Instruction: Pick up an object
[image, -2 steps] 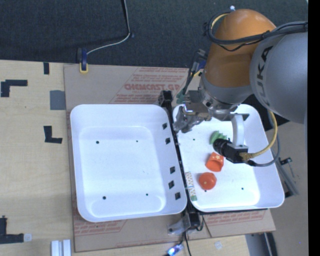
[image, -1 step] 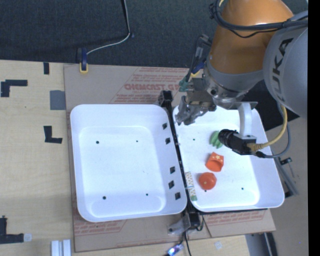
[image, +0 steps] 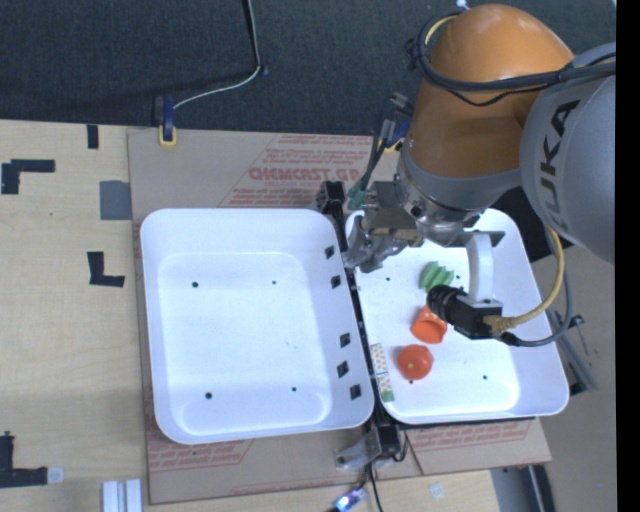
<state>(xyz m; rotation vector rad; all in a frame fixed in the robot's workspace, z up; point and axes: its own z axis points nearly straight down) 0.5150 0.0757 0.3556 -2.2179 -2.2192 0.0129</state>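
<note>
on the left of the counter (image: 60, 330) sits a white bin (image: 240, 400) with nothing for the arm to take. the right bin (image: 520, 395) holds a red ball (image: 415, 362), an orange piece (image: 428, 327) just above it and a green piece (image: 436, 275) higher up. the tool (image: 375, 245) hangs over that bin's left edge; i cannot tell its state. this looks like the approach: next it must shift right over one piece and descend.

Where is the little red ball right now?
The red ball lies in the right bin, near its front, just below the orange block.
</note>
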